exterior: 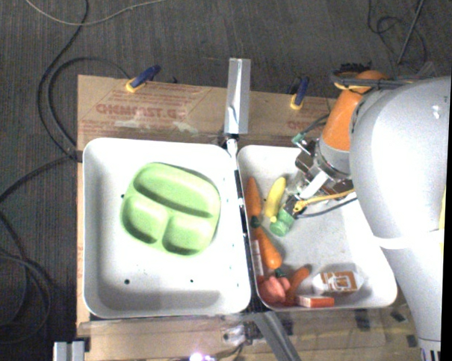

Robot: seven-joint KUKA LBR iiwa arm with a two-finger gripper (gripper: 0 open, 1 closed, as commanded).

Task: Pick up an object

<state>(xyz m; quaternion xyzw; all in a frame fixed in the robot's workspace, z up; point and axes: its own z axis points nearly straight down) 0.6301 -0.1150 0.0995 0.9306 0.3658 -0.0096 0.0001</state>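
The two-finger gripper (300, 196) sits low in the right-hand shallow white bin (372, 253), its tip just beside a small green cylindrical object (281, 222) and a yellow banana-shaped toy (274, 197); whether it is clenched or released I cannot tell. Nothing looks lifted, so the pick seems barely begun. An orange carrot-like piece (252, 196) lies nearby, and the left bin (94, 282) holds a green moulded plastic tray (172, 209)

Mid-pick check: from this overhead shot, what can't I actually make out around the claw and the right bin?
- Claw: too small and cluttered in the camera view to tell open from shut, or whether it touches the green object.
- Right bin: its right side is hidden under the grey arm.
- Small carton: label too small to read.
- Red and orange pieces: overlapping, outlines unclear.
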